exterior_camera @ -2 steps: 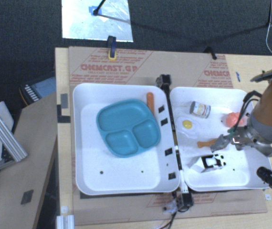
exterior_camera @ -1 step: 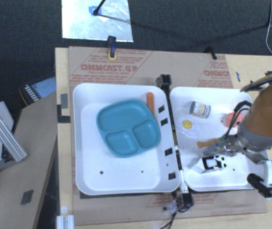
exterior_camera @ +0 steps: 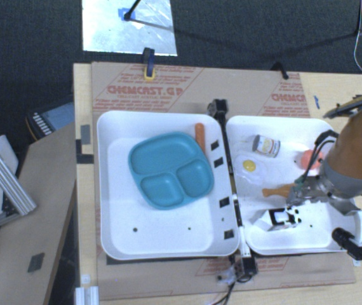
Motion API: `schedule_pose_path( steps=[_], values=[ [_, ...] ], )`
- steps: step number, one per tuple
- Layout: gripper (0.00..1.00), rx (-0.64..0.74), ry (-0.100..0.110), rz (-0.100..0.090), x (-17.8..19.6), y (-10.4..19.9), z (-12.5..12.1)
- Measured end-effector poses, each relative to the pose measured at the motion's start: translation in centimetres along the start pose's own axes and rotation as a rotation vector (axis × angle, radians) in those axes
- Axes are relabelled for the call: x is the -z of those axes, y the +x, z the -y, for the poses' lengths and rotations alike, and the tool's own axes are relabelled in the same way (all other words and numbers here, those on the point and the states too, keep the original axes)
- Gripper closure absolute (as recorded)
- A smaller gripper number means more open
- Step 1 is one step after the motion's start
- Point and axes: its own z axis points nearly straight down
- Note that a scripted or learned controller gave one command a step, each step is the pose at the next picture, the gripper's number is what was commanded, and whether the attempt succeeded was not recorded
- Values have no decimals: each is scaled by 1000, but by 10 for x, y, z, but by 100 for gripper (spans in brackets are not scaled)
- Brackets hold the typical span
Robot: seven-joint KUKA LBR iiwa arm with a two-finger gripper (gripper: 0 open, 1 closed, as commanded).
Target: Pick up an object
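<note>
My gripper hangs low over the right bin, near its front middle. Just below it lies a small black-and-white object; I cannot tell whether the two touch. A brown-orange spoon-like piece lies just left of the gripper. Farther back in this bin are a small jar and a yellow disc. A red-orange object shows partly behind the arm.
The left bin bears a blue divided plate and an orange stick at its back right. A black divider rail runs between the bins. The arm's body covers the right bin's right side.
</note>
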Motion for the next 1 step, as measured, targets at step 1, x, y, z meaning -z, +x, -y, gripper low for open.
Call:
schedule_pose_path(
  steps=[1],
  values=[
    [100, 3, -3, 1, 64, -1, 0]
  ],
)
